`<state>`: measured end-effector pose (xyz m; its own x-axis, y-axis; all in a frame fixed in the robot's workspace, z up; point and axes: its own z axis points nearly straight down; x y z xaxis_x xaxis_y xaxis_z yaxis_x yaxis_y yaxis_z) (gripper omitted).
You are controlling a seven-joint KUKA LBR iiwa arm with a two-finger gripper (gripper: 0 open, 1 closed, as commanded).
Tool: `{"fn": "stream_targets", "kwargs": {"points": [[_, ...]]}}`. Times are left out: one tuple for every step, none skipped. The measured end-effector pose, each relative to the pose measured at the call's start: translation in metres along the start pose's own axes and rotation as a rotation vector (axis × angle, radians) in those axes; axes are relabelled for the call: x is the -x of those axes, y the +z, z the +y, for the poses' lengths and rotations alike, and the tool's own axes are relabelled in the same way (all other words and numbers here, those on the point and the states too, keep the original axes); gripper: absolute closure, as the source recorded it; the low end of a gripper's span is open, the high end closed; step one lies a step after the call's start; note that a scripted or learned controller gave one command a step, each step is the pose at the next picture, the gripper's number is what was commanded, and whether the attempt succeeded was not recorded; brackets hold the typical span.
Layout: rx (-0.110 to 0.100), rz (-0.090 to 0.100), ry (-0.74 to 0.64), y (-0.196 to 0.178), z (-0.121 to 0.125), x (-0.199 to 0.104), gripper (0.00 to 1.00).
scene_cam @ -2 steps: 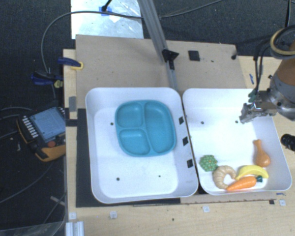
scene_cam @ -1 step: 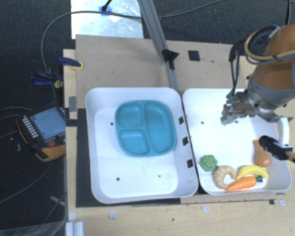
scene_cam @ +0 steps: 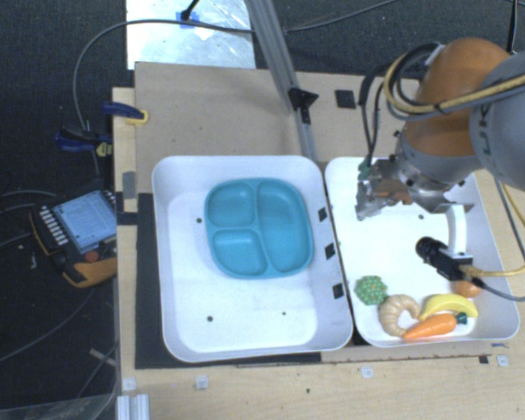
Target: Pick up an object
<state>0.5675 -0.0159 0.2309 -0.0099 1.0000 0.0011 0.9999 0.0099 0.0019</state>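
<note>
- Camera view: two shallow white bins are seen side by side on a pale brown bench (scene_cam: 210,103), which takes up the middle and lower part of the frame.
- The left bin (scene_cam: 171,252) is occupied by a blue divided plate (scene_cam: 258,228), laid flat in the bin's upper half, with three compartments facing up.
- The arm (scene_cam: 472,86), grey with an orange band, is seen entering from the upper right of the frame and bending down over the right bin (scene_cam: 394,252).
- The gripper (scene_cam: 370,206) is positioned over the upper left corner of the right bin, close to the wall that it shares with the left bin.
- Whether the gripper is released or clenched cannot be told from this angle.
- The task's things are gathered along the lower edge of the right bin, toward the lower right of the frame and well apart from the gripper.
- A green toy vegetable (scene_cam: 370,289) is placed furthest left in that group, near the bin's left wall.
- A beige croissant-shaped toy (scene_cam: 397,311) is found just below and to the right of the green one.
- An orange toy carrot (scene_cam: 430,326) is laid against the croissant-shaped toy, its tip pointing left.
- A yellow toy banana (scene_cam: 449,304) is set just above the carrot, touching it.
- A small orange piece (scene_cam: 465,289) is seen just above the banana; it is too small to be identified.
- A blue-faced device (scene_cam: 79,221) is seen on the dark floor at the left edge of the frame, beside the bench.
</note>
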Motion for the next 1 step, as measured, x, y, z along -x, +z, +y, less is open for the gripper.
{"fn": "stream_targets", "kwargs": {"points": [[0.0, 0.0, 0.0, -0.0054, 0.0057, -0.0469, 1.0]]}}
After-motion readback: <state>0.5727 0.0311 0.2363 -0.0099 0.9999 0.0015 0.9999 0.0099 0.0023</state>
